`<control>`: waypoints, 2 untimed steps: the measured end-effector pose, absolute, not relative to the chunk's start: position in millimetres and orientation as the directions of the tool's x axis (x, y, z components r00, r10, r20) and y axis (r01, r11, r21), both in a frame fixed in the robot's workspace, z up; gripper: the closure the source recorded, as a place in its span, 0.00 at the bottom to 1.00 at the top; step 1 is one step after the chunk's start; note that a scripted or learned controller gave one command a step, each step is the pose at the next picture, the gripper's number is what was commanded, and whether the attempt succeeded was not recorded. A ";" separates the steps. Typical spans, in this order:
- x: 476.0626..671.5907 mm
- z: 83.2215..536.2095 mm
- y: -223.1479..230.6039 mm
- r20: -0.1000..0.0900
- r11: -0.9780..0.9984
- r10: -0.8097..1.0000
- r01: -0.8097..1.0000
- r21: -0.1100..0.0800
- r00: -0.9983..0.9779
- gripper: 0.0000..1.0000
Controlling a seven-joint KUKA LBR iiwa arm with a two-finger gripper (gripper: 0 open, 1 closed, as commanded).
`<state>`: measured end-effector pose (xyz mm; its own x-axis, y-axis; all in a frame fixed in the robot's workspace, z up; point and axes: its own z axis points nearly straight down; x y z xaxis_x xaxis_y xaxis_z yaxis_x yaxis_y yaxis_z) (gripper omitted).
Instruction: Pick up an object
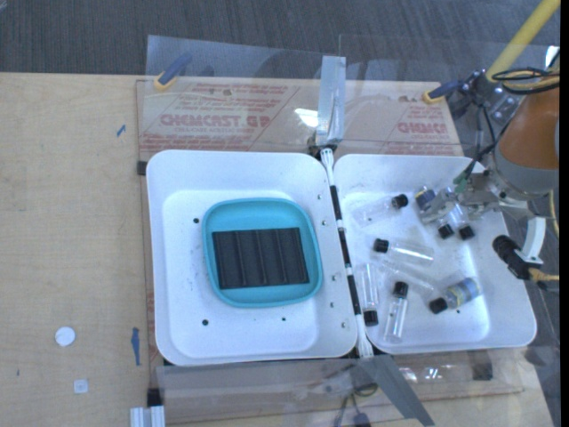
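Several small clear vials with black caps lie scattered in the right white bin [507, 327]. One vial [380, 207] lies at the upper left, another [404, 253] near the middle, one [396, 310] near the front, and one [459, 292] with a bluish tint at the lower right. My gripper [447, 201] is low in the bin's upper right part, over a cluster of vials and black caps [454, 230]. Whether anything is held there is hidden.
The left white bin [173, 238] holds a teal tray [260, 252] with a dark ribbed insert. A clear vial [369, 294] lies along the divider between the bins. The arm's orange band [533, 132] and cables hang over the right bin's far right edge.
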<state>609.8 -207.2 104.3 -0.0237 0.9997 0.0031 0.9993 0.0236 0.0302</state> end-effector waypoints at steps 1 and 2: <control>618.2 87.5 -177.6 -0.002 0.056 0.998 0.998 0.007 -0.056 0.00; 618.7 97.6 -178.1 -0.002 0.054 0.999 0.998 0.009 -0.054 1.00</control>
<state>618.7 -178.1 97.6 -0.0544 0.9985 -0.0023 0.9985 0.0544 0.0093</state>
